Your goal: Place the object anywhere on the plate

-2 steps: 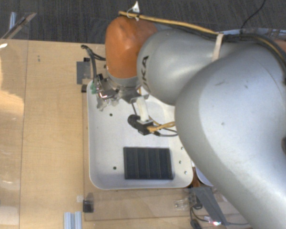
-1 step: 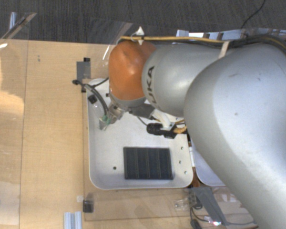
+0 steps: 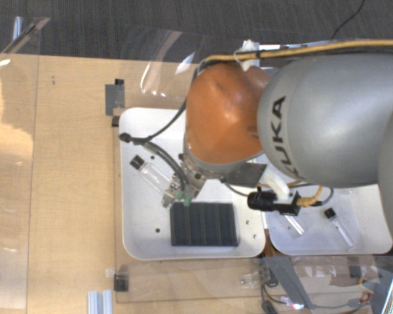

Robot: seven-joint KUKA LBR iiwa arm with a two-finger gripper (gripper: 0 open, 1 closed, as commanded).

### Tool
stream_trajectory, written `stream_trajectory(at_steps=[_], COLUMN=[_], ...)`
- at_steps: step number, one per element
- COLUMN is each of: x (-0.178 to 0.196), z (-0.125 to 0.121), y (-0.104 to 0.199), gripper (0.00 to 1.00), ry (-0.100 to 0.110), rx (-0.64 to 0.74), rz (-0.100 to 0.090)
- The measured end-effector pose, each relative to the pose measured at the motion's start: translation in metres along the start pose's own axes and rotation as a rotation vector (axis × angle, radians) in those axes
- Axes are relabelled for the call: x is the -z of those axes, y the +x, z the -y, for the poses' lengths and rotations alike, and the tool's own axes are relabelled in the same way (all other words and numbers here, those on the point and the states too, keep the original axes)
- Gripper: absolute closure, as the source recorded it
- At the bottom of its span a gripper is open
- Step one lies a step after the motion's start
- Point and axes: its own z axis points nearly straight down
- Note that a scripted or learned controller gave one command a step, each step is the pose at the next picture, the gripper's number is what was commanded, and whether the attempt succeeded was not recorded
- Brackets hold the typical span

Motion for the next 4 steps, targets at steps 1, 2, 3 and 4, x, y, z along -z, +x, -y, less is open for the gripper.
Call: stream_trajectory(at_steps=[1,2,3,4], x=[0.141,0.167,0.13,0.154], z=[-0.035,-0.063,-0.023,-0.096], y=[-0.019,-0.12,-0.079,-0.084], gripper=[1.0,1.0,1.0,1.0], ry=[-0.002,0.0,0.006,0.002], rx=[-0.543,-0.759,-1.214,-1.46], rz=[0.002,0.003,0.002,0.002])
